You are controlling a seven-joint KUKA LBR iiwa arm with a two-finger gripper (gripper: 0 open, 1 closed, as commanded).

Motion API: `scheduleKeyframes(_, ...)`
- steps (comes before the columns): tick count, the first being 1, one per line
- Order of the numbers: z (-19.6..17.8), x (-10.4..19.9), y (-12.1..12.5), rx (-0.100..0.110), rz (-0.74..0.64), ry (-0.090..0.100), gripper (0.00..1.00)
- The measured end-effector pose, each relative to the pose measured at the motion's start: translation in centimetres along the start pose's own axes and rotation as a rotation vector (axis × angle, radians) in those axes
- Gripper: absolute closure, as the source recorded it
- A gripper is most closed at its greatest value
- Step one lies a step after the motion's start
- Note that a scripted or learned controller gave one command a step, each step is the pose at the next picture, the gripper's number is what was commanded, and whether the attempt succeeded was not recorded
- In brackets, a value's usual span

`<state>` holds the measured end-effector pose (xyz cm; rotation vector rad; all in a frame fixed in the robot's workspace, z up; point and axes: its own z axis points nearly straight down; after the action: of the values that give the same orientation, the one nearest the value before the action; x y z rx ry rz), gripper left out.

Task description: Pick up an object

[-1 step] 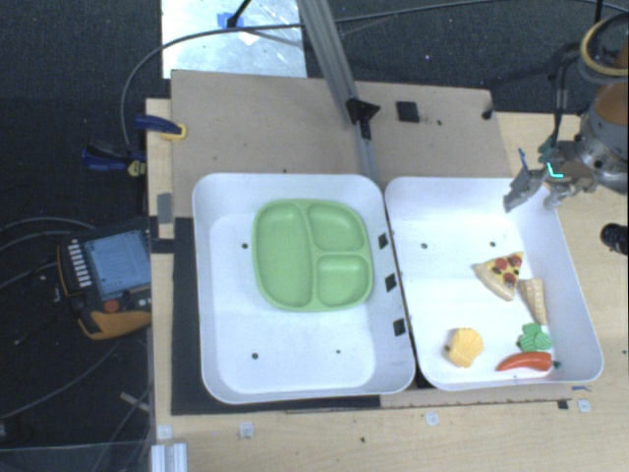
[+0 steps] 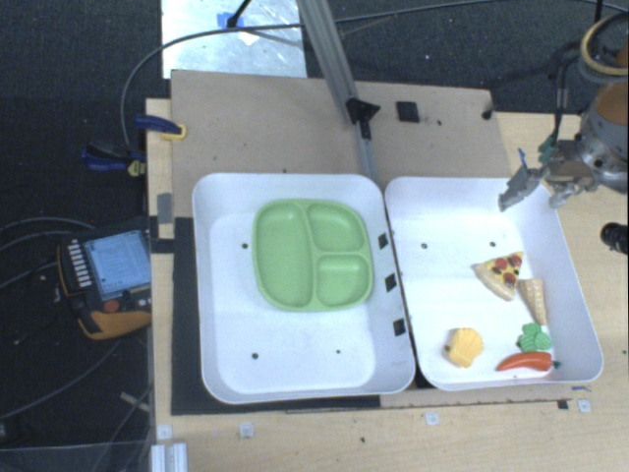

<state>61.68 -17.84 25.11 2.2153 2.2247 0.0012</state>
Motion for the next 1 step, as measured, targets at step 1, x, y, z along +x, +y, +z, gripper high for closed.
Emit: scheduleKeyframes(1,5.97,-0.52,-0.50,0.004,0.003,0.001,0.00)
